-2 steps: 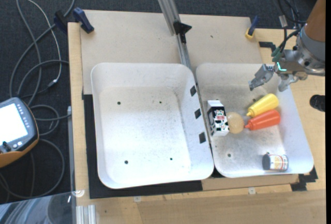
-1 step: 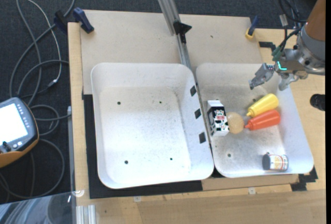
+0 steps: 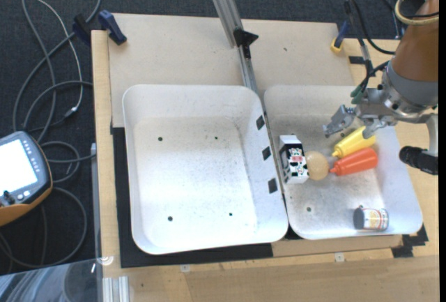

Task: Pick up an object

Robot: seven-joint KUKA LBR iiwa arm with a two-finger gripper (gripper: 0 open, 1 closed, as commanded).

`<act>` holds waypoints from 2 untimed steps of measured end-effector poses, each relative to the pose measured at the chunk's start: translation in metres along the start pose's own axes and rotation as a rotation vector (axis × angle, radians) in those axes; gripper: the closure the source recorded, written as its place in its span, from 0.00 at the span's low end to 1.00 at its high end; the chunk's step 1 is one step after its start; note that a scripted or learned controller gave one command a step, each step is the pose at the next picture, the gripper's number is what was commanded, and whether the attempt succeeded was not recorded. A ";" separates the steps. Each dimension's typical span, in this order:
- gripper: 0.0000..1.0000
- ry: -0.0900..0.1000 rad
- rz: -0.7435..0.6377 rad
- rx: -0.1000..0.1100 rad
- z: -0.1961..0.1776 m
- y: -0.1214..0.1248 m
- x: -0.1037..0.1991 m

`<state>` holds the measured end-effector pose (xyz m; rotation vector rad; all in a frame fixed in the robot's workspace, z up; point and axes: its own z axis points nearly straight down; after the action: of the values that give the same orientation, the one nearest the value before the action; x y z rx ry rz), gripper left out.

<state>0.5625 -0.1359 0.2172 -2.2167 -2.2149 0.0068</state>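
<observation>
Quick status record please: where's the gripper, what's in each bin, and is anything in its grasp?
gripper: above the right bin's upper part, near the yellow object's end
grasp: nothing visibly between its fingers
right bin: yellow object, orange object, tan ball, small white printed box, small can lying on its side
left bin: only dark specks visible
nearest to the gripper: yellow object

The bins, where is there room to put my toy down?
The left bin has bare floor from wall to wall. The right bin is crowded mid-floor: box, ball, orange toy, yellow toy, claw. Can fills its near corner.
</observation>
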 end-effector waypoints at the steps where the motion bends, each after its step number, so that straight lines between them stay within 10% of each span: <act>1: 0.00 0.000 0.000 -0.001 0.044 -0.006 0.004; 2: 0.00 0.000 -0.001 -0.001 0.105 0.001 0.006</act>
<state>0.5628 -0.1297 0.1126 -2.2162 -2.2157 0.0054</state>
